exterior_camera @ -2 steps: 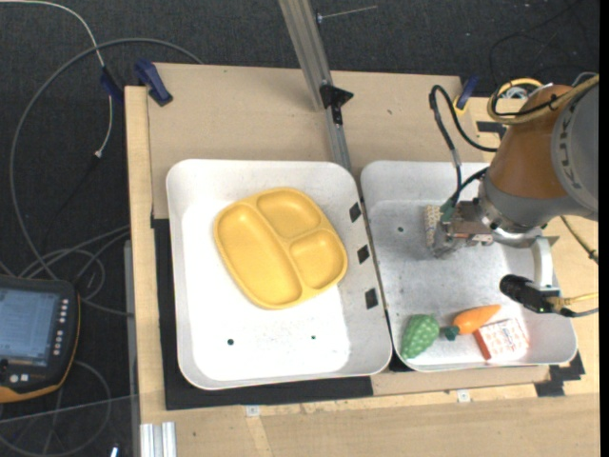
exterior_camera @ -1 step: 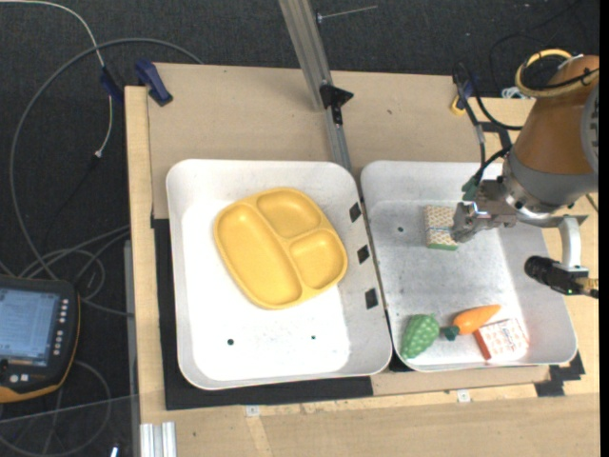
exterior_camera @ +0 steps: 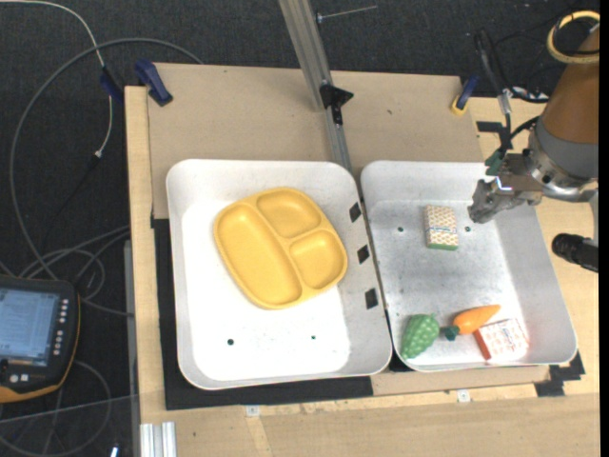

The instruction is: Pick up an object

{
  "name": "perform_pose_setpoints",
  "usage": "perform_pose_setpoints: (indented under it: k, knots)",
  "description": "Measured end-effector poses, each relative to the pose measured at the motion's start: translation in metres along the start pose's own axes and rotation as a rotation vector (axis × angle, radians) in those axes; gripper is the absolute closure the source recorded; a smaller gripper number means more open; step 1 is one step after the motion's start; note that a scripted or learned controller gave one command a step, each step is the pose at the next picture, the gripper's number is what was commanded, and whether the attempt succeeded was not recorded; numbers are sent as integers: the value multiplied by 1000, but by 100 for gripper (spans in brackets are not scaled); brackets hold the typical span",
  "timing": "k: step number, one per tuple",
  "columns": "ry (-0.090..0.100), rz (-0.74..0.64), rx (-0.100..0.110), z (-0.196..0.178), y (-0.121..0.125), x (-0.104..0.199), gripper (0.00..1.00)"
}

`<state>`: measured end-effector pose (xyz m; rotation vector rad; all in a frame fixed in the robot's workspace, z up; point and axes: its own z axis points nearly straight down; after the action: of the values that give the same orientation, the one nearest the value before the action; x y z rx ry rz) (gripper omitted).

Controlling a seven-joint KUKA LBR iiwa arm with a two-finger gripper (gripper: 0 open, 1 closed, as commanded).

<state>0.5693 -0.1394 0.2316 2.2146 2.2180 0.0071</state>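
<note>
Approach stage is the step in hand, by my judgement: the gripper [exterior_camera: 483,205] hangs over the upper right part of the right bin [exterior_camera: 533,284] with nothing between its fingers, and whether those fingers are spread or pressed together cannot be told from this slant. Nearest candidate is the small patterned box [exterior_camera: 442,227], lying on the bin floor just beside the gripper, to its left and slightly lower in the view, apparently not touching it. The box is nearly square; its slightly longer axis runs roughly up and down the view, tilted a little, with a green edge along its lower end. Along the bin's near edge lie a green toy vegetable [exterior_camera: 420,335], an orange carrot [exterior_camera: 473,318] whose long axis slants up toward the right, and a red and white packet [exterior_camera: 501,339]. The left bin [exterior_camera: 190,284] holds a yellow divided plate [exterior_camera: 279,247]. The next move likely calls for a short shift left, then a descent with the fingers straddling the box's shorter side.
</note>
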Motion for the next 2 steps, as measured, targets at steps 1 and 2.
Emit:
perform_pose_setpoints:
  k: [1,2]
  knots:
    - [0,0,1,-54,2,0,100]
    - [5,-3,12,-35,-16,49,100]
